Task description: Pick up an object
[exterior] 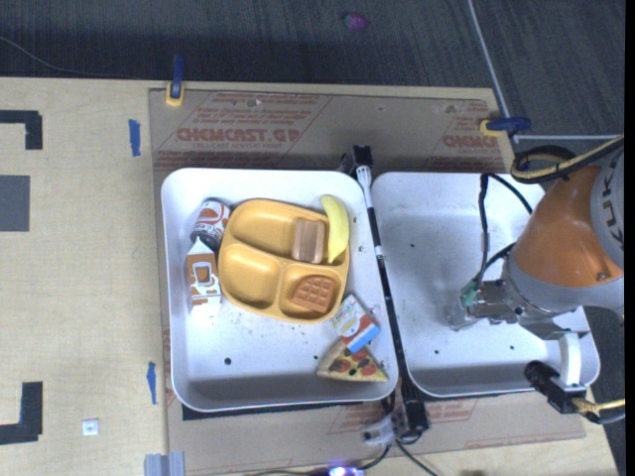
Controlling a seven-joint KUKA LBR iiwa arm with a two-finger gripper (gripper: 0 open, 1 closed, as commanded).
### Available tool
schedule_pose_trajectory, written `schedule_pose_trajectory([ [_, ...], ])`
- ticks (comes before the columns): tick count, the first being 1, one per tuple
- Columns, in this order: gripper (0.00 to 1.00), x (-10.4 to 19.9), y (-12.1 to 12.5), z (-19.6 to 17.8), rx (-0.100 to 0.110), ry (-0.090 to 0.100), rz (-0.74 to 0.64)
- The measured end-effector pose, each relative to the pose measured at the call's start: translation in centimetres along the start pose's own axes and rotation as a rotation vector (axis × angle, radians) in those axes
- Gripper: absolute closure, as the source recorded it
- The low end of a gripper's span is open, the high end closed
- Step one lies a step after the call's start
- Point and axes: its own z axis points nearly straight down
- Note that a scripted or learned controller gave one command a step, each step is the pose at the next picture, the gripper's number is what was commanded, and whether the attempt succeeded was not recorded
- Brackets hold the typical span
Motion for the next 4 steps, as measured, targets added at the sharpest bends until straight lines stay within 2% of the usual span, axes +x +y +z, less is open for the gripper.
schedule_pose_trajectory([
  [1,1.00,6.1,0.4,-8.0,0.003,0.002,-0.003],
  [2,0.00,6.1,0.4,-8.0,0.003,0.002,-0.003],
  [3,0.00,0.2,0.0,-10.5,0.001,0.000,-0.002],
  [4,0.00,-1.1,-0.1,1.0,0.003,0.001,-0.002],
])
